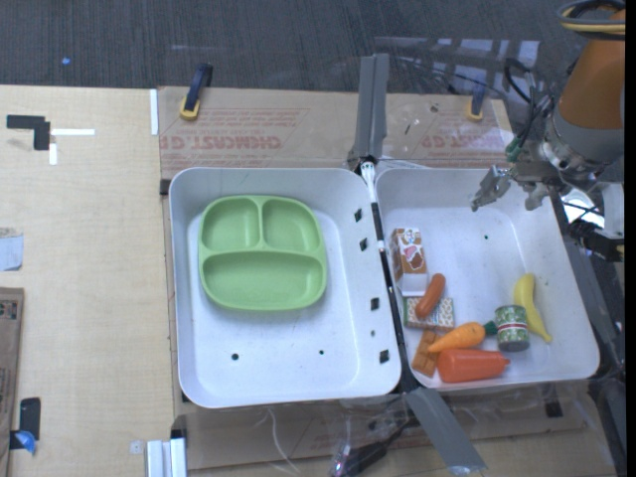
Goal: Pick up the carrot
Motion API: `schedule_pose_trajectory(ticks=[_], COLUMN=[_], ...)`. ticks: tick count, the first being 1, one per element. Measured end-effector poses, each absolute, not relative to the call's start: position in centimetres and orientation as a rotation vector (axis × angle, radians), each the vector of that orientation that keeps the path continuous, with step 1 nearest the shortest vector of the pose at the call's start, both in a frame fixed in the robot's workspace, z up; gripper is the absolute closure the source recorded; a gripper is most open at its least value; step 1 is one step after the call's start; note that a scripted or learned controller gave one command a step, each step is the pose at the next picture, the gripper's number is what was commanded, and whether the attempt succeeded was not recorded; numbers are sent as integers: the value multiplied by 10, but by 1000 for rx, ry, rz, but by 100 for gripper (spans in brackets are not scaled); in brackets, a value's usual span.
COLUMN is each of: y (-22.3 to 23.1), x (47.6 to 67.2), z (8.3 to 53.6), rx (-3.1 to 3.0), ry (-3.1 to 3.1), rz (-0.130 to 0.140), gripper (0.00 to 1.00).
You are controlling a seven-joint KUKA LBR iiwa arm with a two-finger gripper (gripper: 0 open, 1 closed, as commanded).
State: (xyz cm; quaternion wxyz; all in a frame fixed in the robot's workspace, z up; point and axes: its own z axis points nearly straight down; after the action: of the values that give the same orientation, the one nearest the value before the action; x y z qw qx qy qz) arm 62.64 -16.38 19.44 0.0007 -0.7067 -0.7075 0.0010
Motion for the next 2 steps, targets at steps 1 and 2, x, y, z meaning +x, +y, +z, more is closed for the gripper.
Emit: schedule_pose_trajectory(ticks=[1, 2], y=[-110, -120], x=[583, 493], z=[111, 134], rx=[-1893, -1979], ry=[-2525, -2439], rz=[-5, 1], gripper=[0, 0])
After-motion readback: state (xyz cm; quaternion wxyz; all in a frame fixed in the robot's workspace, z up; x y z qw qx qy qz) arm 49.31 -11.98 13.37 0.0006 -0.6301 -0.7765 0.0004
